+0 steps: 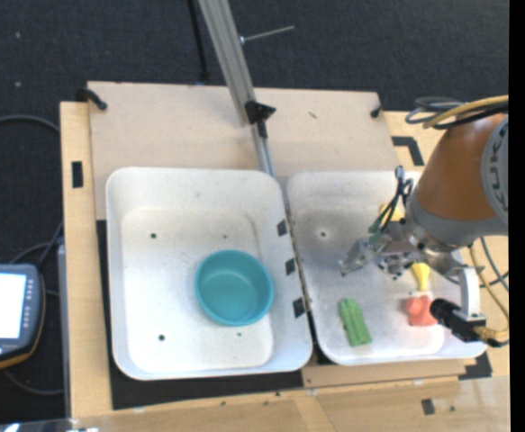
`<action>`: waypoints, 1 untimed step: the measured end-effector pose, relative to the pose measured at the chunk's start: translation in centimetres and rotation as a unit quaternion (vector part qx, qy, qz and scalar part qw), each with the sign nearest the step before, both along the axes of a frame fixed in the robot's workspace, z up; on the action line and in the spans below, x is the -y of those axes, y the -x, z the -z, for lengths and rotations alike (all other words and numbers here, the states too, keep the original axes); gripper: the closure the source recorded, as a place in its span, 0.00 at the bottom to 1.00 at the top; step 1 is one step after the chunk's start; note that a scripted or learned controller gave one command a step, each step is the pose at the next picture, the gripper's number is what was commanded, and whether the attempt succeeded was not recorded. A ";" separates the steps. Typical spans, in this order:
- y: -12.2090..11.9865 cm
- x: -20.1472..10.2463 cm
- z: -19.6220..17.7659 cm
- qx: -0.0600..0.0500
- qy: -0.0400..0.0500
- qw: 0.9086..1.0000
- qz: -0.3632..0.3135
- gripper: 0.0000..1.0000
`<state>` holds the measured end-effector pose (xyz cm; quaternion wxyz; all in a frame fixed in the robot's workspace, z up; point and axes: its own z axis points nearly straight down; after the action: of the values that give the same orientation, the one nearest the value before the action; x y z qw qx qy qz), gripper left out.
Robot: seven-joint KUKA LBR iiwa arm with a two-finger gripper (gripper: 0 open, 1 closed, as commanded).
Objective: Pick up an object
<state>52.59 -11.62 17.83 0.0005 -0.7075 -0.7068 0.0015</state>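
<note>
My gripper (363,257) hangs over the middle of the right bin (334,196), below the orange wrist band. A green ridged block (354,321) lies on the bin floor just below and in front of it. A small red-pink object (417,310) rests near the bin's front right. A yellow piece (420,275) sits just behind it, partly hidden by the wrist. I see nothing held in the gripper.
A teal bowl (234,286) stands upright in the left bin (136,205), toward its front right. A slanted metal post (235,57) rises behind the bins. A handheld screen (1,313) sits off the bench at the left.
</note>
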 end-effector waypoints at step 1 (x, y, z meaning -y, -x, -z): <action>1.0 0.2 4.9 -0.001 0.000 1.000 0.000 0.00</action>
<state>51.54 -11.85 12.90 0.0013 -0.7076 -0.7066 0.0020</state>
